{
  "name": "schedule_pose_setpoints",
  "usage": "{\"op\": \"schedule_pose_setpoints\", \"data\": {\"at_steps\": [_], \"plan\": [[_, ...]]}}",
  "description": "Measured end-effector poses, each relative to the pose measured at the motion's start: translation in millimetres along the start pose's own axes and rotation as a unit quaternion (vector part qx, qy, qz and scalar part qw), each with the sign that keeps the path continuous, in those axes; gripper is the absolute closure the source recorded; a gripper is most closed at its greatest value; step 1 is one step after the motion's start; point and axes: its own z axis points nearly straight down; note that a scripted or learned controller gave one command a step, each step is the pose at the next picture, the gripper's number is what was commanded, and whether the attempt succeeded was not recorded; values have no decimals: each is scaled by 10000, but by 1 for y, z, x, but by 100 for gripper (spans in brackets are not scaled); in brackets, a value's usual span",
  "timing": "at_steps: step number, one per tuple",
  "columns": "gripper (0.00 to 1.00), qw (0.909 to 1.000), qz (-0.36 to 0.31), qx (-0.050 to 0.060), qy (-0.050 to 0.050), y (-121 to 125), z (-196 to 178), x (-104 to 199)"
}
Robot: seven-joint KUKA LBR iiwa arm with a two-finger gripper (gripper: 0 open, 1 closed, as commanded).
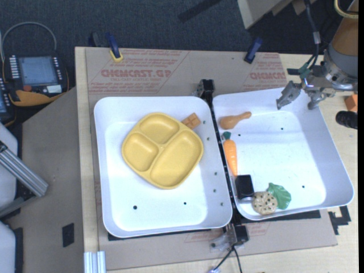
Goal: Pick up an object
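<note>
So the gripper (300, 97) is parked over the right bin's (318, 169) far edge, up around 1 o'clock. Fingers look spread and nothing's in them. Closest grab is the drumstick (234, 119), off toward 8 o'clock from the jaws, near the bin's far-left corner, with its long axis running roughly 8-to-2. Carrot (230, 156) sits just below it along the left wall, pointing 12-to-6. Cookie (263, 202), a green bit (280, 194) and a black block (244, 185) are bunched at the near-left corner. I'd go drumstick.
</note>
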Motion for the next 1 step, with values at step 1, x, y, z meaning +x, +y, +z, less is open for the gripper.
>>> {"op": "schedule_pose_setpoints", "data": {"at_steps": [1], "plan": [[0, 10000, -15, -69, -14, 3, -8, 1]]}}
